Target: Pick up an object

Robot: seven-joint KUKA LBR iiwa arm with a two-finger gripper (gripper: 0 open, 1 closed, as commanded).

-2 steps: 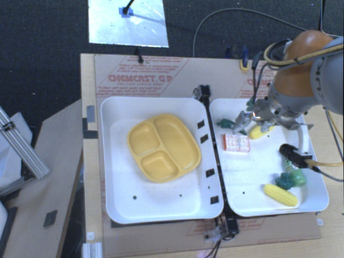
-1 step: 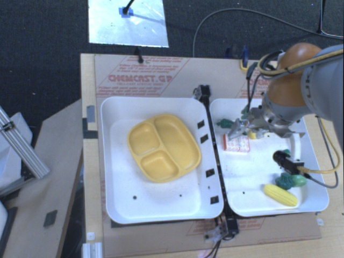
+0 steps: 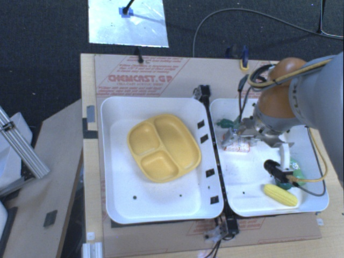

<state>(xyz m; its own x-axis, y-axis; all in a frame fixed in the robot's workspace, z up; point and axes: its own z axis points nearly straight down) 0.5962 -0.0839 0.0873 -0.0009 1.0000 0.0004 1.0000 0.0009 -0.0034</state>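
White-and-red item (image 3: 237, 147): small flat piece, likely a packet, lying on the floor of the right bin (image 3: 248, 183) towards its far left part, right below the claw; judged the likeliest thing for the pick, since the arm is set low over it. Its print is too small to read. Claw (image 3: 239, 135): down in the right bin, directly above or touching the item; released or clenched cannot be told from this angle, and no grasp is visible. Green item (image 3: 226, 124): just beside the claw on its far side, near the bin's dividing wall; kind uncertain. Toy corn cob (image 3: 280, 194): yellow, lying on its side at the near right corner of the same bin, well apart from the claw, so clear of the approach. Left bin (image 3: 161, 200): joined to the right bin along a strip with black clips. Yellow plate (image 3: 164, 147): three compartments, flat in the middle of the left bin, nothing in it. Tabletop (image 3: 145, 74): board under brown protective paper, carrying both bins; red print reads "CHEMCAST GP", with smaller lines illegible. Shiny square sheet (image 3: 128, 15): on the dark floor beyond the tabletop.
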